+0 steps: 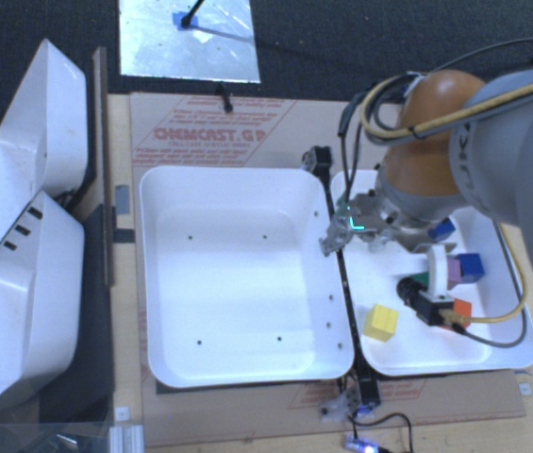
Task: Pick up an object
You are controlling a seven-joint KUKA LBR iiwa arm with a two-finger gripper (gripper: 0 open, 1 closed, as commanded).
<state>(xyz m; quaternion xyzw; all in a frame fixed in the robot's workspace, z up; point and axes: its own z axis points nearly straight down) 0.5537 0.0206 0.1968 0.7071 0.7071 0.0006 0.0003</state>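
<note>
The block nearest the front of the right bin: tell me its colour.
Yellow. The block lies on the white floor of the right bin, plain to see in the camera view.

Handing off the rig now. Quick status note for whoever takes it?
Gripper: low over the seam between the two bins, at the right bin's left edge; grip state unreadable.
Objects: yellow block, blue block, orange piece and others all lie in the right bin.
Left bin: nothing moved there.
Done: no pick visible.
Left: grasp and lift one object.
</note>
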